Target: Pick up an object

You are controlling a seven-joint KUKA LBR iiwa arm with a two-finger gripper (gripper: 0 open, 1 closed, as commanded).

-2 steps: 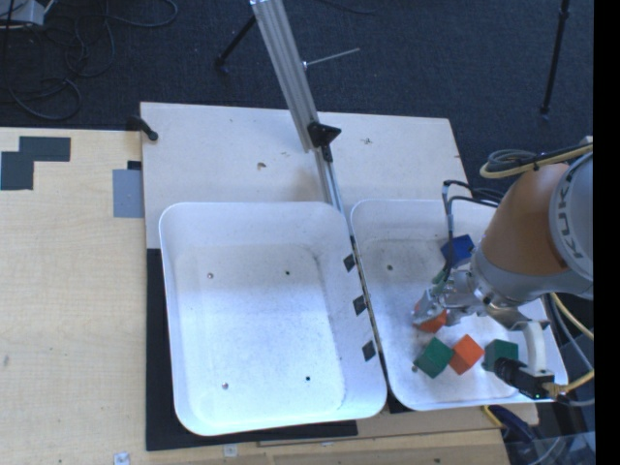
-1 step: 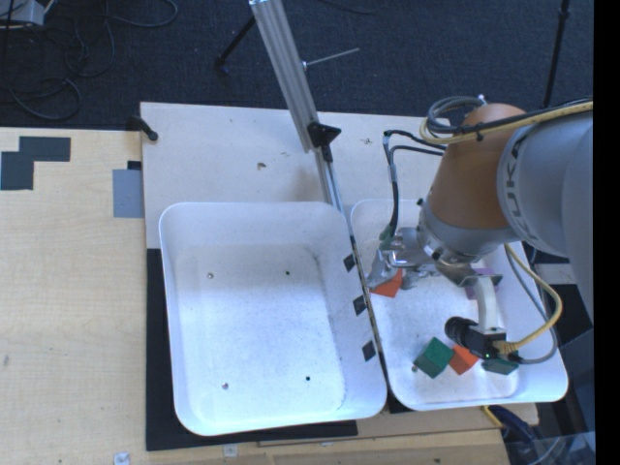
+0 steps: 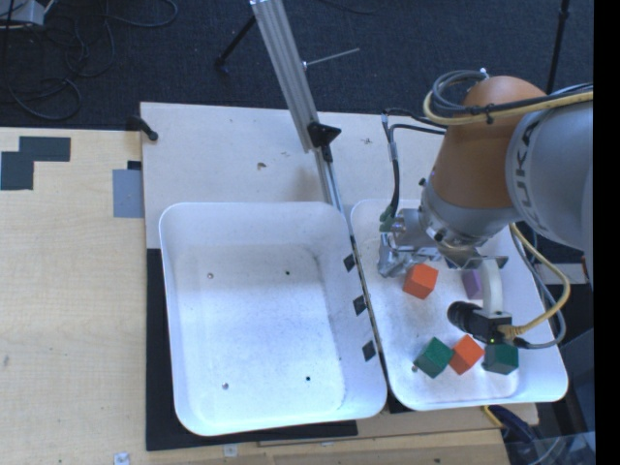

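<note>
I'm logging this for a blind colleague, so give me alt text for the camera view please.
A grey and orange robot arm reaches from the right over the right white bin, its gripper low beside an orange block. Nearer the bin's front lie a green block, a second orange block and a dark green block. The left white bin sits alongside.

single fixed camera above the bench (image 3: 68,260), looking down at a slant, both bins (image 3: 184,260) in frame
</note>
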